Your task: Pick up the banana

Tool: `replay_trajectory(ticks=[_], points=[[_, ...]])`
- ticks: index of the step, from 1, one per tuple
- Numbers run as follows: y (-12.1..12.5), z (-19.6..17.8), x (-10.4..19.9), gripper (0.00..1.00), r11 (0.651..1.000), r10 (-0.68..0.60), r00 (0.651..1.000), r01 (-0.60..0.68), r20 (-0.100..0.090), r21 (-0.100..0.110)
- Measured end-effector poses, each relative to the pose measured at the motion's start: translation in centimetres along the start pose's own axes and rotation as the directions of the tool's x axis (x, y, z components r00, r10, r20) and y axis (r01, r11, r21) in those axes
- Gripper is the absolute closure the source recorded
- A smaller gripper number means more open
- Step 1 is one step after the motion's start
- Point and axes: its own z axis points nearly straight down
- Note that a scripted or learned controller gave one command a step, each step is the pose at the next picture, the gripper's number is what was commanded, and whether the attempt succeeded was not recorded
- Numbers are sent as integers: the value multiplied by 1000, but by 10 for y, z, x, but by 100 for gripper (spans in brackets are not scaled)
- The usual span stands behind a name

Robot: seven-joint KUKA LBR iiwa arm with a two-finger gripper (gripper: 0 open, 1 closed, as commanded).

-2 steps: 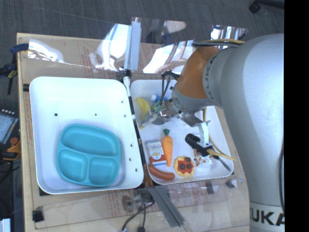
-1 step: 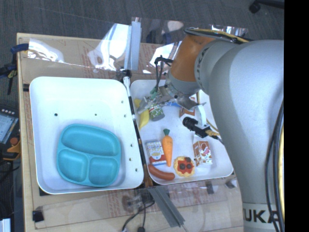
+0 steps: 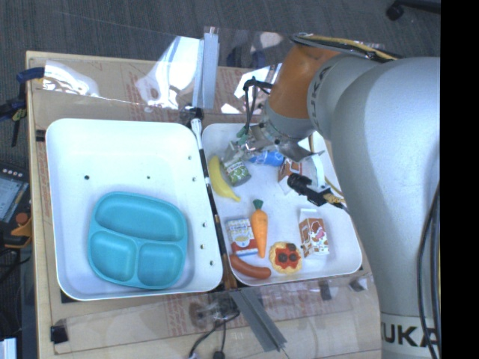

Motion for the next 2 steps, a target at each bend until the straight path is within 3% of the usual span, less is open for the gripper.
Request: replay_trajectory(ticks=[1,2], points=[[-1,4,3,0,1000,-2,1000,2,-5,6],[-46,20,17,0,1000,-19,1000,20,-10,17]])
